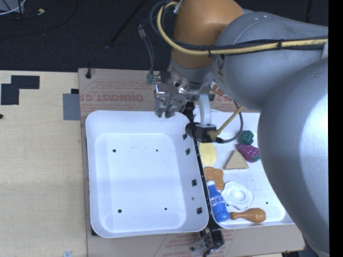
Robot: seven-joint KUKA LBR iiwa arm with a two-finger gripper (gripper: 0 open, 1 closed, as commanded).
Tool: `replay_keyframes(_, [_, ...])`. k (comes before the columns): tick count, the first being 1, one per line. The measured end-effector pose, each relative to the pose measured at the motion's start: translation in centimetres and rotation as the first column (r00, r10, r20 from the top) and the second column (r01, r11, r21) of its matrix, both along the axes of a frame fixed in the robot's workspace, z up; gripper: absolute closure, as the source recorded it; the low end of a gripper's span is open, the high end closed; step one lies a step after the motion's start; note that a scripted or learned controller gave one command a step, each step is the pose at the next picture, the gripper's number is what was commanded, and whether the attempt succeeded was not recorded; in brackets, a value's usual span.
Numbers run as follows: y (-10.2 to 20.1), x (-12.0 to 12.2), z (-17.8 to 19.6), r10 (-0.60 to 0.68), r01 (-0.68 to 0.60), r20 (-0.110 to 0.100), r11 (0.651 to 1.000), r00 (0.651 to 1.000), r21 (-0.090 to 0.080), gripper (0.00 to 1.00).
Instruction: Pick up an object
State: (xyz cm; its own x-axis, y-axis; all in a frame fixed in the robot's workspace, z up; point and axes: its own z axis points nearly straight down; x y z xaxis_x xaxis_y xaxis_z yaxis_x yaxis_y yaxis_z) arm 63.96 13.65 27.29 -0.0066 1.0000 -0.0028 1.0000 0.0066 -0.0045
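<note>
Everything you could pick lies in the right bin (265,194), all of it below and to the right of the claw (167,110) as you look at the view. Nearest the claw is a yellow piece (208,154), against the wall shared by the two bins. Just beyond it, further right of the claw, sits a tan wedge (236,161), touching a purple grape bunch (248,152), with a teal item (246,137) just above the grapes. Lower down from the claw, a brown piece (214,174) lies just beneath the yellow one, and a blue bottle (218,201) lies beneath that along the same wall. A white fried egg (237,194) rests just beside the bottle, and an orange drumstick (247,215) lies at the bin's near edge, farthest from the claw. None of these is at the claw. The claw itself sits at the far rim of the left bin (139,181), near that bin's right corner, and you cannot tell from this view whether it is wide or narrow. Behind it, the arm (268,47) and its orange band (206,20) fill the upper right and cover part of the right bin. Both bins rest on a cardboard sheet (115,96) with red print, and the pale bench (37,159) stretches well to the left of the claw.
</note>
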Motion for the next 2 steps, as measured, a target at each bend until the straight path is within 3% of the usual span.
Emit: replay_keyframes(2, [0.11, -0.05, 1.83, 0.014, -0.014, -0.006, 1.000, 1.000, -0.003, 1.00])
